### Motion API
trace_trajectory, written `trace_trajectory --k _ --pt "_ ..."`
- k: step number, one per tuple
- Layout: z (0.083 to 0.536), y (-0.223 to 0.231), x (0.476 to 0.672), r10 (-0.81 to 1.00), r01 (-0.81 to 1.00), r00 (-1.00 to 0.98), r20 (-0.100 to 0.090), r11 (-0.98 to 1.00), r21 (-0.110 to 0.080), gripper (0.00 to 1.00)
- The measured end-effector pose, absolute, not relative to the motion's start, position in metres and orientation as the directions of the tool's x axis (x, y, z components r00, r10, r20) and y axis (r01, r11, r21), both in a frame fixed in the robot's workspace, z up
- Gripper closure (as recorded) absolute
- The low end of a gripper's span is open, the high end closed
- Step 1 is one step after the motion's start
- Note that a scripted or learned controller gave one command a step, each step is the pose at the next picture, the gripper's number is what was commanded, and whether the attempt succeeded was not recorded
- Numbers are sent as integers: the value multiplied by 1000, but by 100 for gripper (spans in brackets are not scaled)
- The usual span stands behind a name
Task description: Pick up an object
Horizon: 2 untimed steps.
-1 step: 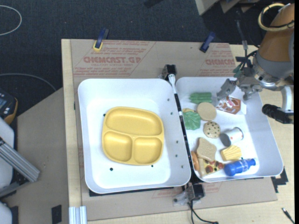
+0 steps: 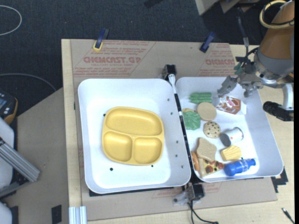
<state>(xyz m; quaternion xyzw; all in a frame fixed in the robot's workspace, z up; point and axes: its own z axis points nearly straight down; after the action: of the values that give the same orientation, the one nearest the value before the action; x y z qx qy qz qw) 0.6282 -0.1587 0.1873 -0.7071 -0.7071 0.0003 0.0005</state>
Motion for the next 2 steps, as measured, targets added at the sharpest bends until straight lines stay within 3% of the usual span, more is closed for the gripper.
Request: trace_trajectory --k 1,2 --pt "143 -154 625 1000 1000 -1 2 1 -6 0" --pt "100 -157 629 1000 1000 0 -10 0 12 0"
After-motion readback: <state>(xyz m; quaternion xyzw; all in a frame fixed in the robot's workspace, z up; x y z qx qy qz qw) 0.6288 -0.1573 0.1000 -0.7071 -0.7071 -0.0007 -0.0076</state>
